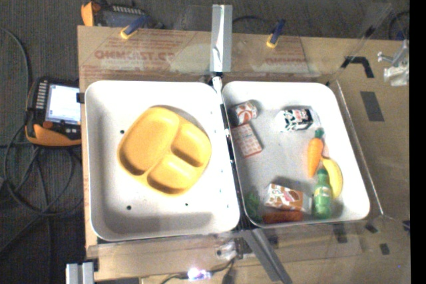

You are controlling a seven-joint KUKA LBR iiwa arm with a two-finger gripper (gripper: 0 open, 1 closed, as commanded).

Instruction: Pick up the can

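Observation:
The can (244, 112) is small, red and white, and lies on its side in the far left corner of the right bin (346, 123), close to the wall between the two bins. A flat red packet (247, 140) lies just in front of it. To its right, a short gap away, is a black and white carton (296, 118).
The right bin also holds a carrot (315, 151), a banana (334, 177), a green bottle (322, 195) and an orange snack box (285, 197) along its near side. In the left bin (100, 163) sits a yellow divided plate (166, 149). A metal post (221, 36) stands behind the bins.

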